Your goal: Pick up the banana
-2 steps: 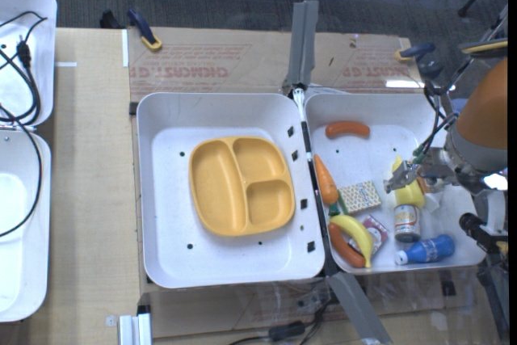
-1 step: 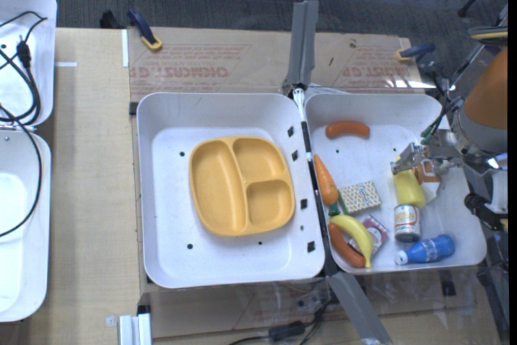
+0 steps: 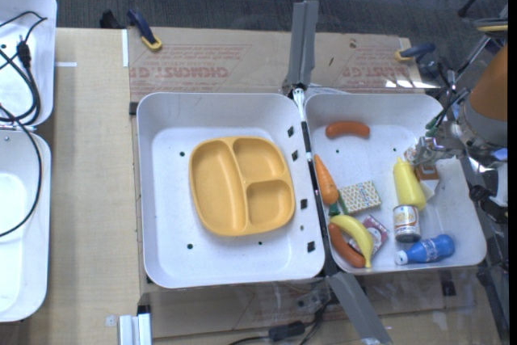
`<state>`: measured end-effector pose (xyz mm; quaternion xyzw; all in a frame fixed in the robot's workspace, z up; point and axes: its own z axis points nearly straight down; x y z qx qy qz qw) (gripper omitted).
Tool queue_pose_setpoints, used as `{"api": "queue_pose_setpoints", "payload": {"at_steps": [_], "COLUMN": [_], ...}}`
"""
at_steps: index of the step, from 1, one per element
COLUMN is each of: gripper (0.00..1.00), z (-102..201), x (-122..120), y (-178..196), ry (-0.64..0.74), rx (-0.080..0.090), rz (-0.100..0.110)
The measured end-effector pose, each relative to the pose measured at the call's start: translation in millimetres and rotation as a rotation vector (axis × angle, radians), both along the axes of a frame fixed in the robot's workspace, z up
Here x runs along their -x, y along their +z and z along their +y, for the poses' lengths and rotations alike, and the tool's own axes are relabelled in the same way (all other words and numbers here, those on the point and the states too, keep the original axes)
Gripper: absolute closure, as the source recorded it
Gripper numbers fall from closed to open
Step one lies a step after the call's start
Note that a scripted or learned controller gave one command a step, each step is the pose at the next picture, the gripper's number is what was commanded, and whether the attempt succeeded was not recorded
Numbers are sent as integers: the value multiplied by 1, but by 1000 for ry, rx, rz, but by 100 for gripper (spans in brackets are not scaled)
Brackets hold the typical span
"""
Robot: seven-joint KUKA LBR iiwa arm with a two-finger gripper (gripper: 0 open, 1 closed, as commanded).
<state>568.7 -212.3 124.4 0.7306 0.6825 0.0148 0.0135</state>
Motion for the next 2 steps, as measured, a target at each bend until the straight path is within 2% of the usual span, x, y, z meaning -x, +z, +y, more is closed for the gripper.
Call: {"api": "queue_pose_setpoints", "payload": {"at_steps": [1, 2], "gripper": [0, 0], "z": [1, 11], "x": [2, 28], "y": [-4, -28], "ry": [-1, 9], "rx": [-3, 3], "rz": [8, 30]}}
